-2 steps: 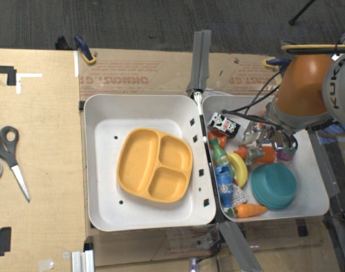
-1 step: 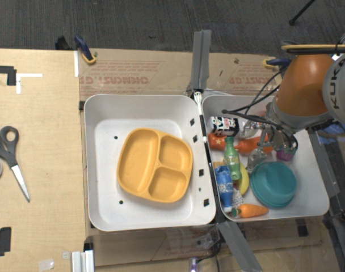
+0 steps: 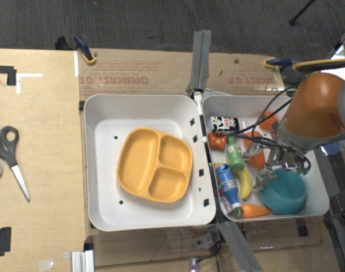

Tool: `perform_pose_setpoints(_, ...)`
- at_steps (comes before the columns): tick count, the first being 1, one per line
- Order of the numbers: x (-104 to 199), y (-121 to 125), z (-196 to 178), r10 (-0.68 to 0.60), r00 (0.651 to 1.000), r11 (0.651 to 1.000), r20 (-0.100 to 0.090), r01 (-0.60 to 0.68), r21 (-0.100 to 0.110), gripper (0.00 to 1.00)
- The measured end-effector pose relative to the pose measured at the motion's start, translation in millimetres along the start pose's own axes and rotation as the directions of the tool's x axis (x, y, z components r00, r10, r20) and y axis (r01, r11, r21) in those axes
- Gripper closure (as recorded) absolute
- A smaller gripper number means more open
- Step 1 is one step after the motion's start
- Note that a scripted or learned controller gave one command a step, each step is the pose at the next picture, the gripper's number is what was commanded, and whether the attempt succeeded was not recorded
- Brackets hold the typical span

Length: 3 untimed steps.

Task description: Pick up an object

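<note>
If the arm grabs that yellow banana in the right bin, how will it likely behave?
The banana looks like smooth moulded plastic, so probably stiff, light and a bit slippery. Its curved shape may twist between fingers. It lies wedged between the blue bottle and teal bowl, so neighbours may shift.

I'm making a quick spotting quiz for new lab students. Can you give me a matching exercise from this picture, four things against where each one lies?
Things:
1. yellow divided plate
2. scissors
3. teal bowl
4. blue bottle

Places:
A. on the wooden bench, left of both bins
B. right bin, front right corner, below the gripper
C. alone in the left bin
D. right bin, near its left wall, beside the banana

Pairs: 1-C, 2-A, 3-B, 4-D
</note>
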<state>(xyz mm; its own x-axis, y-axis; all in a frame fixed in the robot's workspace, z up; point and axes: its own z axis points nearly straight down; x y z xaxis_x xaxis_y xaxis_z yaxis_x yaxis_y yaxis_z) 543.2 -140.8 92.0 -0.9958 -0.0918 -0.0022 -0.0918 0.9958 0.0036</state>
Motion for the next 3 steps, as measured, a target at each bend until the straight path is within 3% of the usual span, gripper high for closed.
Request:
perform_pose_setpoints(1, -20, 21, -1, 0.147, 0.989, 0.989, 0.003, -0.147, 0.004, 0.00)
perform_pose_setpoints(2, -83, 21, 1, 0.238, 0.971, 0.971, -0.002, -0.238, 0.006, 0.00)
perform_pose_setpoints(3, -20, 4, -1, 0.121, 0.993, 0.993, 0.001, -0.121, 0.004, 0.00)
